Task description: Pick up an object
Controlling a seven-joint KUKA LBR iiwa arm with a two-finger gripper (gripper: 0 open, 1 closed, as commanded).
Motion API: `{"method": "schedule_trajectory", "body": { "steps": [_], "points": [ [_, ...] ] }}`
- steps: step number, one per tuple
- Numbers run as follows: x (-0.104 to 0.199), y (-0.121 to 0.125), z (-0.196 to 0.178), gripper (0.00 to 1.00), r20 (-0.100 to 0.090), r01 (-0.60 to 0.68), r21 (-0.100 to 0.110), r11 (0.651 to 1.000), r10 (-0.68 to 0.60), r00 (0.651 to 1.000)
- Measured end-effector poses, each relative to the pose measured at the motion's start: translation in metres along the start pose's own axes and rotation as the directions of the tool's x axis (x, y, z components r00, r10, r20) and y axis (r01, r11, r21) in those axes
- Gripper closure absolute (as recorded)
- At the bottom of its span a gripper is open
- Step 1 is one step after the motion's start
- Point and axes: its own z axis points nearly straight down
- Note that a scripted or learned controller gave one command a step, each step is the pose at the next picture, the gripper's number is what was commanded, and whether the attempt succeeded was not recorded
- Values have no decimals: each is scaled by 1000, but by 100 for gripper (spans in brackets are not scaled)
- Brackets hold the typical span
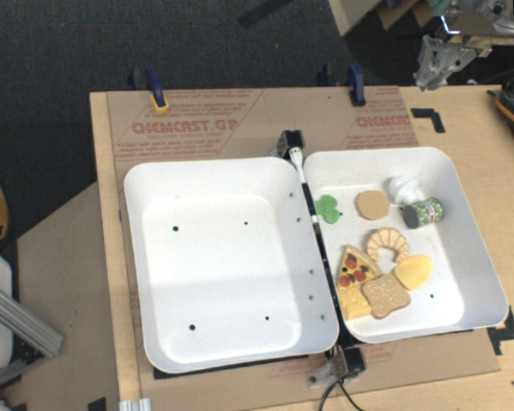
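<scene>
Up at the far right corner of the camera view, above the bench, the gripper hangs well clear of both bins, and whether it is spread or closed I cannot tell from this angle; nothing is seen held in it, so I judge the pick not yet begun, with the whole reach, descent, grasp and lift still to do. Far down and to the left of the gripper lies the left bin, the largest thing here and of no use to the task as it stands. More nearly below the gripper sits the right bin, which holds every candidate. Lowest from the gripper is a tight cluster: a toast-shaped cracker touching a yellow wedge, a pizza slice overlapping a pale yellow block, and a ridged croissant piece just above them (this crowding would make a clean two-finger grasp awkward, in my judgement). Closer to the gripper, a white and green bottle lies on its side, with a round tan biscuit just beside it and apart from the cluster. Smallest is a green leaf shape, close to the bin's left wall, which could obstruct the fingers. The biscuit looks the freest target.
</scene>
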Motion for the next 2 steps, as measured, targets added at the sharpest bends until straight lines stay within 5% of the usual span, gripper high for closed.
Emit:
{"method": "schedule_trajectory", "body": {
  "steps": [1, 2],
  "points": [
    [-38, 18, -98, 100, 1, 4, -4, 1000, -4, 1000],
    [-17, 16, 4, 100, -7, 8, 21, 1000, -8, 1000]
  ]
}}
